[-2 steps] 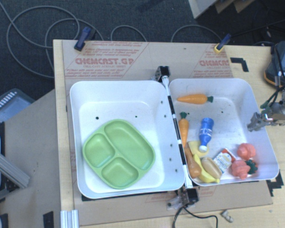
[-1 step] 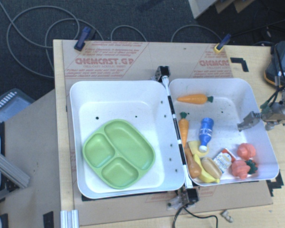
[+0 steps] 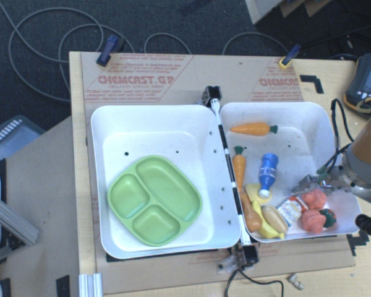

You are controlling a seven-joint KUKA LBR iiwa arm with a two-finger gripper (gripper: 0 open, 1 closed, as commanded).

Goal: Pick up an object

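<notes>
The claw (image 3: 314, 181) is reaching in from the right over the right bin (image 3: 309, 111), hanging just above a cluster of red strawberries (image 3: 316, 210) at the bin's near right corner; whether its fingers are open or closed cannot be told from this angle, and nothing is showing between them.

The strawberries, judged the likeliest target, are sitting against the bin's near wall, touching a small printed packet (image 3: 290, 210). They are looking like light, hollow plastic toys: stiff, smooth and rounded, so probably prone to slipping out of a pinch. A grip across the widest part of one berry would likely be holding best; the wall close behind is leaving little room for a finger on that side.

Further left in the same bin, a banana (image 3: 260, 208) and a bun (image 3: 274, 217) are lying together, with one carrot (image 3: 239, 169) along the divider, a second carrot (image 3: 253, 129) at the far side, and a blue bottle (image 3: 267, 172) between them. The left bin (image 3: 142, 119) is holding a green divided plate (image 3: 154, 200).

On the table (image 3: 191, 73), the brown protective film is carrying red lettering, reading roughly "CHEMCAST GP" at far left and repeating, partly cut off, at far right. The packet's print is too small to read.
</notes>
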